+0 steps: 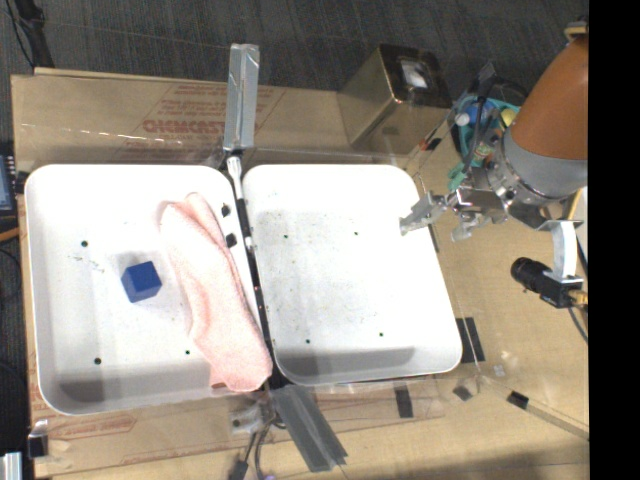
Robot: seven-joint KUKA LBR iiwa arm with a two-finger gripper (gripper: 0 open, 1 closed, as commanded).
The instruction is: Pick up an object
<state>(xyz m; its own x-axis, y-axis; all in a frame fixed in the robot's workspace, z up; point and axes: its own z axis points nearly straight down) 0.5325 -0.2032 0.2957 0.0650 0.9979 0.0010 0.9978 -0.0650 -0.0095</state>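
Approaching stage: gripper [432, 214] at right bin [345, 363] edge, fingers apparently released, grasping nothing; next, reach toward blue block [141, 280] or pink cloth [215, 293].

Blue cube [141, 280] and pink cloth [213, 290] lie in the left bin [60, 208].

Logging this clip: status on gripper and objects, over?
Gripper at right bin's right rim, nothing held. Blue cube and pink cloth in left bin, untouched. Divider between the bins lies in between.
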